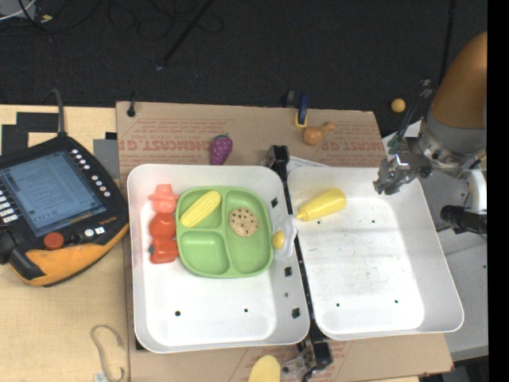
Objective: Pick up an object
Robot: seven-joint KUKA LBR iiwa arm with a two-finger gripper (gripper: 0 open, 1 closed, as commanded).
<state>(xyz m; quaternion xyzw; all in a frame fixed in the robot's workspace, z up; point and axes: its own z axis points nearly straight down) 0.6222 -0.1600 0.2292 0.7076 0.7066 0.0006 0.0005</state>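
Note:
A yellow squeeze bottle [321,205] lies on its side at the upper left of the right bin [382,293]. In the left bin [207,317] a green divided plate [227,253] holds a corn cob [199,208] and a cookie [243,222]. A red toy bottle [162,224] lies left of the plate, and a small yellow piece [278,240] sits at the plate's right edge. My gripper [389,178] hangs over the right bin's upper right corner, apart from the yellow bottle, with nothing visibly held.
A teach pendant [56,205] rests on the bench at left. Behind the bins on the cardboard lie a purple grape toy [220,148] and an orange pear-like toy [316,133]. A yellow object [265,368] lies below the bins. A metal hook [107,348] sits bottom left.

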